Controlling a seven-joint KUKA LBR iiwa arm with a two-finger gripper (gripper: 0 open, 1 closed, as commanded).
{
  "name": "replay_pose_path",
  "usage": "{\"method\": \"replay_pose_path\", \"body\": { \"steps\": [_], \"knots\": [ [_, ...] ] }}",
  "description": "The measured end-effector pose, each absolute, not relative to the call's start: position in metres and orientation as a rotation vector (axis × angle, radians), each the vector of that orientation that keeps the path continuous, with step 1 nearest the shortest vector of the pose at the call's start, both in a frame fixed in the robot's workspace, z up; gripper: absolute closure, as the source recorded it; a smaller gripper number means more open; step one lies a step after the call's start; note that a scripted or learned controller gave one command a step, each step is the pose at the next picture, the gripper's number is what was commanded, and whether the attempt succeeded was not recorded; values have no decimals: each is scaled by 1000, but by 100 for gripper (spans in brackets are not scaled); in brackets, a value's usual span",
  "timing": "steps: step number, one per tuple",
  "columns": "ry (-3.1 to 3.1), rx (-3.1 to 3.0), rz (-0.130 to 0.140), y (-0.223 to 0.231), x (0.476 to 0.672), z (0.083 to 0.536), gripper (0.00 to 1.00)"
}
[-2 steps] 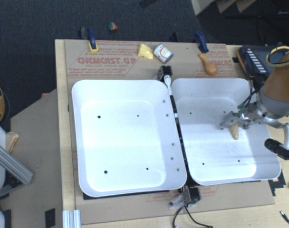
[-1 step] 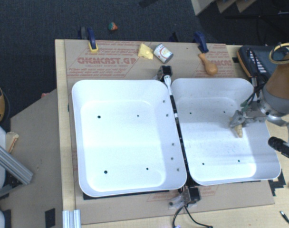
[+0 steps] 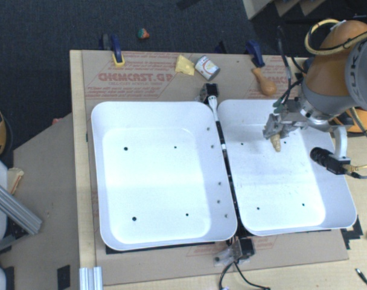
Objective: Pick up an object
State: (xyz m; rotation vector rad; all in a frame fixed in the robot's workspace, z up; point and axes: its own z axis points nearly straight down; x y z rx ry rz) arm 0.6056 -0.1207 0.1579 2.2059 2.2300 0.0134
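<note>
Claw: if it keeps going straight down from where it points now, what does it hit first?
Likely the small tan object right under the claw, then the right bin floor. Height above it is unclear from this slanted view.

Lab: clamped bench point(image 3: 141, 71), robot arm point(image 3: 328, 65)

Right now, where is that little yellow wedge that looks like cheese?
The yellow wedge lies on the brown board behind the bins, near the top middle of the camera view, just left of a small white box and beyond the left bin.
</note>
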Motion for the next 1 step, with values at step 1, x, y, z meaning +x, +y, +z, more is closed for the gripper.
{"method": "replay_pose_path", "body": {
  "steps": [1],
  "knots": [
    [2227, 2209, 9, -55, 653, 187, 100]
  ]
}}
